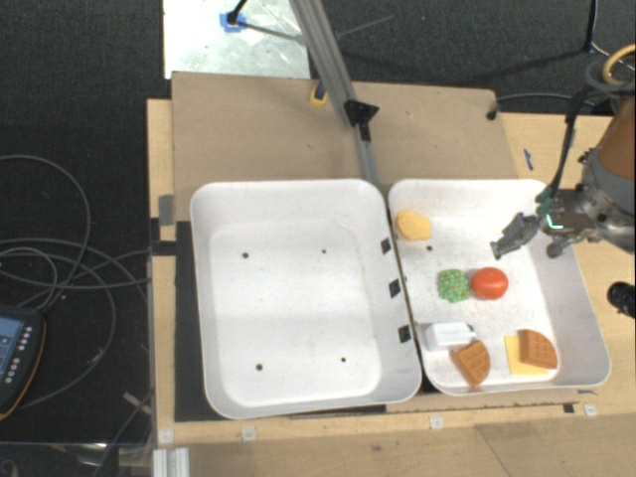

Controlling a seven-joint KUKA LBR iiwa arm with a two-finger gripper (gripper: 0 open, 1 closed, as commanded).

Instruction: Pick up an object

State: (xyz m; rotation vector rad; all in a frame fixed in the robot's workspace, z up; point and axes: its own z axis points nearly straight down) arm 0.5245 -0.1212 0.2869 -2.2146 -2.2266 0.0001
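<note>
While the grey two-finger gripper (516, 235) hovers with fingers spread and nothing between them, this looks like the approach step. The round red tomato-like ball (489, 283) lies just below the fingertips in the right white bin (586, 311), so I'd say the next move is a short, centred descent.

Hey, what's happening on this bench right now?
A robot arm reaches in from the right, its gripper hanging over the right bin with nothing between its fingers. Below it lie a red ball, green ball, yellow lump, white block and waffle pieces. Nothing is picked up yet.
</note>
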